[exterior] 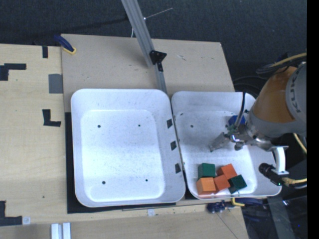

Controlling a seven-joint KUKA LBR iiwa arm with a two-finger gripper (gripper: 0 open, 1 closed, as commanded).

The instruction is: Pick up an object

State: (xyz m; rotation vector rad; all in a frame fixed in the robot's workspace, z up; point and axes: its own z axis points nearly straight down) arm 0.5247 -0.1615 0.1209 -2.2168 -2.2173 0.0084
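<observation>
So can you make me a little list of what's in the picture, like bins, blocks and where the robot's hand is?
bins: two white ones side by side, left bin and right bin
blocks: four, clustered at the near end of the right bin
block colours: two green, two orange
arm: reaches in from the right, orange band above the wrist
gripper: over the right bin, above the blocks in the view, apart from them
held: nothing seen between the fingers
</observation>
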